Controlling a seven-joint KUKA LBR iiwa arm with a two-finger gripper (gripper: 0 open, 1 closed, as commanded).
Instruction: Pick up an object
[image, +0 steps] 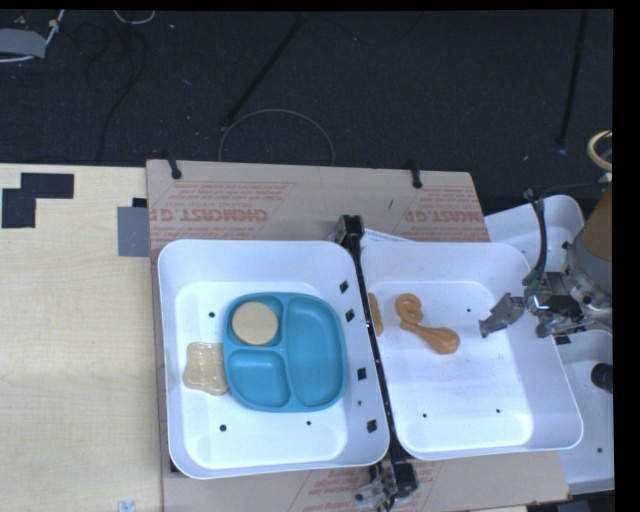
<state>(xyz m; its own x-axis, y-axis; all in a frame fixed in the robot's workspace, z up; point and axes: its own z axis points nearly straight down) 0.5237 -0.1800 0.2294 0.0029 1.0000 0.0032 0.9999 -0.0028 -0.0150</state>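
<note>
Fingers (497, 321) of the gripper (528, 320) are seen spread, with nothing between them, at the 3 o'clock rim of the right bin (470, 425). One tip is pointed in over the bin floor.

Nearest to them, at about 9 o'clock from that tip, a tan toy (425, 322) is found lying flat on the bin floor, apart from the walls. It is shaped like a knob joined to a rounded paddle. It is judged to be light, probably rubbery or plastic, and smooth enough to slip. A hold is best taken across the narrow neck between the two swellings, where the spread tips can close from both sides. A tan strip (374, 312) is pressed against the wall at the bin's 9 o'clock side, and a grasp there is judged awkward.

Farther on, in the left bin (190, 440), a blue plate (300, 360) is set near the middle. A round disc (254, 322) is held in its 10 o'clock compartment. A pale piece (205, 368) is laid just beside the plate at 9 o'clock.

Counted in all: two bins on the surface (70, 340), one plate with three compartments, one disc, one pale piece, one toy, one strip.
</note>
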